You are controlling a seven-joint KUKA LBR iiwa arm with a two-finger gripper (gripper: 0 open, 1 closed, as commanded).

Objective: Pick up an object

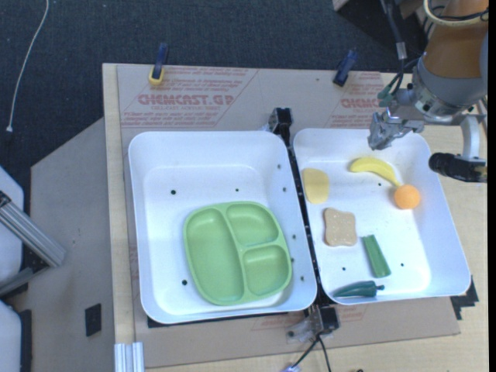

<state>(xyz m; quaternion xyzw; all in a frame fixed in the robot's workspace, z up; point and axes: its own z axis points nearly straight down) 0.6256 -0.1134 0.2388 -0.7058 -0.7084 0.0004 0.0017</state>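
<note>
In the right bin (442, 239) lie a yellow banana (374, 169), an orange ball (406, 198), a pale yellow flat piece (315, 184), a tan slice of bread (339, 227), a green stick (377, 256) and a dark green pod (356, 289). My gripper (383, 136) hangs over the far rim of this bin, just above and behind the banana. Nothing shows in its grasp. The grey arm with its orange band comes in from the upper right.
The left bin (155, 169) holds a light green divided plate (236, 250). A black clamp (280, 119) sits where the two bins meet at the far side. Blue clips (345, 67) pin the cardboard base at the back.
</note>
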